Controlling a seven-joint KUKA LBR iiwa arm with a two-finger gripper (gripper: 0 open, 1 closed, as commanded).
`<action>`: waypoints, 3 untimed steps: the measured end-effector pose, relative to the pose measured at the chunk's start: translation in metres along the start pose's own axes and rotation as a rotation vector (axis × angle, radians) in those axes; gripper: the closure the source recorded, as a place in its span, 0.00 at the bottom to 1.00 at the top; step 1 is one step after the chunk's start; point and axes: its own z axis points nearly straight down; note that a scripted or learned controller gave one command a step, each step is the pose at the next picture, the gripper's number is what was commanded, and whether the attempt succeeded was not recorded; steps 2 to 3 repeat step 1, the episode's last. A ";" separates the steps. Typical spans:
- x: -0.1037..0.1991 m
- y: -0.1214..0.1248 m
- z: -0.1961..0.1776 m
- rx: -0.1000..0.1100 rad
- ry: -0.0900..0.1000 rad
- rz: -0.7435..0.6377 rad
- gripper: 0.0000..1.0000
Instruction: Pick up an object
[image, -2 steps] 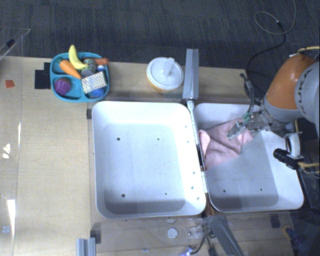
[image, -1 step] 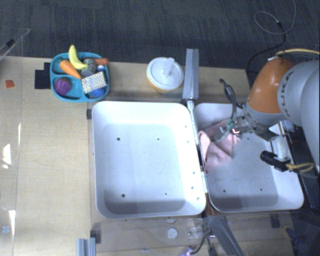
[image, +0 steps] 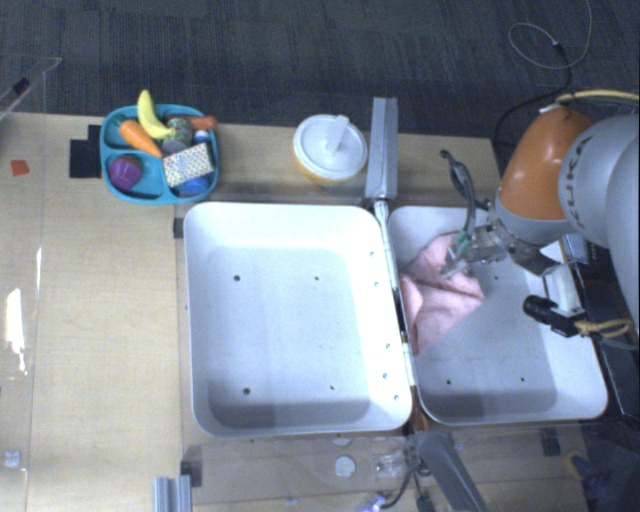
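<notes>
Over the right bin (image: 560, 400), the gripper (image: 462, 255) is positioned at the pink cloth (image: 440, 295), finger state indeterminable; approach is judged underway, with closure and lift required next.

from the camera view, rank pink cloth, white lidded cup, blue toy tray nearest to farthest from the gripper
1. pink cloth, right under the gripper in the right bin.
2. white lidded cup, behind the bins, near the middle.
3. blue toy tray, far back left.
</notes>
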 end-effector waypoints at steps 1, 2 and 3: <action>0.022 0.058 -0.081 0.015 0.006 -0.157 1.00; 0.022 0.058 -0.081 0.015 0.006 -0.157 1.00; 0.022 0.058 -0.081 0.015 0.006 -0.157 1.00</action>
